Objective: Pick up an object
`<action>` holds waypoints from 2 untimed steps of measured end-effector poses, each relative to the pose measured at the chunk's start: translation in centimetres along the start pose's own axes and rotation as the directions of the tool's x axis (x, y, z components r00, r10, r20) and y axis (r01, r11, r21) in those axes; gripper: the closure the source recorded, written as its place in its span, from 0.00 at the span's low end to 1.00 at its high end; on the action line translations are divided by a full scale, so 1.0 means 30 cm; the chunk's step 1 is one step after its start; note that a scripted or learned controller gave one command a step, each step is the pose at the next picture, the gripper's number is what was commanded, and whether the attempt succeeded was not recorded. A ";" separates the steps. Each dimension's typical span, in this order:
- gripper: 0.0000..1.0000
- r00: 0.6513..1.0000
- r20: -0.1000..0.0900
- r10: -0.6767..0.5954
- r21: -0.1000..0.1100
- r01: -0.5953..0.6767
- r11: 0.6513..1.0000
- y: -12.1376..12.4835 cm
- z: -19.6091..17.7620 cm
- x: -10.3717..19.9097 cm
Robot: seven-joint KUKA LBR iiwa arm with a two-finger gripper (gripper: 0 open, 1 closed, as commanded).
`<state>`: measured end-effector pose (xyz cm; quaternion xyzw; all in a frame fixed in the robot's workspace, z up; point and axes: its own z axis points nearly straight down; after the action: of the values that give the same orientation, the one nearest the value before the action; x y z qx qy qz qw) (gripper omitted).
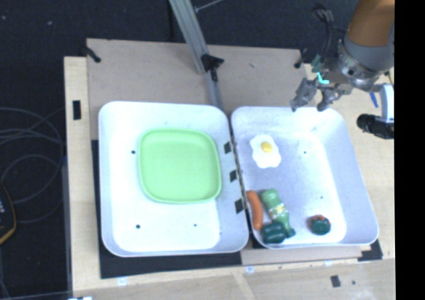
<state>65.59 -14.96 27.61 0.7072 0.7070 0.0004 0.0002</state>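
The right bin (345, 152) holds a fried egg (265, 150) near its back left. An orange carrot (254, 208) and a green bottle-like toy (275, 213) lie along its front left. A small red and green item (319, 224) sits at the front right. My gripper (311, 98) hangs above the bin's back rim, its two fingers spread apart with nothing between them. It is well behind and to the right of the egg.
The left bin (119, 179) carries a light green square plate (179, 164). A grey metal pole (189, 20) slants up from the gap between the bins. The arm's orange band (372, 20) is at the upper right.
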 end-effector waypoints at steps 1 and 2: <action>0.00 1.000 0.000 0.000 0.000 0.000 1.000 0.000 0.000 0.000; 0.00 1.000 0.001 0.001 0.005 -0.001 1.000 0.013 0.188 -0.030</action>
<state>65.97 -15.86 21.97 0.7075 0.7067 -0.0015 -0.0013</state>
